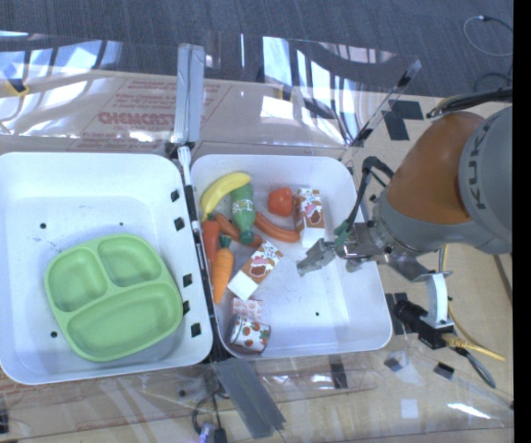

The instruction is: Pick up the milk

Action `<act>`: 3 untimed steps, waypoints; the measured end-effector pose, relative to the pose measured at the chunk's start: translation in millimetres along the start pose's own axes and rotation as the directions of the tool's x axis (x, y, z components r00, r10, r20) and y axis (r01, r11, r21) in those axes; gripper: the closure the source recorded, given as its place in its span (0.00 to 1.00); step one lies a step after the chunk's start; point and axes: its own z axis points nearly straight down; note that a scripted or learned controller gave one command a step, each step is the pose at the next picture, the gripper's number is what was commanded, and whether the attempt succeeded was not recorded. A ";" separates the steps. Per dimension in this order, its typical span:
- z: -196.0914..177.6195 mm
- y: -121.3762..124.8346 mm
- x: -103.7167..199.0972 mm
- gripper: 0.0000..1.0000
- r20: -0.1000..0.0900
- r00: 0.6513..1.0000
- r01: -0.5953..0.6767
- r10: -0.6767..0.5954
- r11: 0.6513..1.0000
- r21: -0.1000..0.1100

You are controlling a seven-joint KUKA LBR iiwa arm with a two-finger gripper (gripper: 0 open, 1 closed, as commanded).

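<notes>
Three cartons, milk (256, 271) white, red-printed

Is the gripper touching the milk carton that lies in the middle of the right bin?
Apart. In the camera view, bare white bin floor separates the gripper from the milk carton.

The arm (487, 183) is a bulky rounded grey shell with dark lettering along its side and a broad orange band above the wrist. Its metal claw (313, 258) is slim and grey, with a small green spot near its base.
</notes>
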 end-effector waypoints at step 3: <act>2.5 3.2 175.4 1.00 0.001 0.927 0.375 -0.375 0.927 -0.001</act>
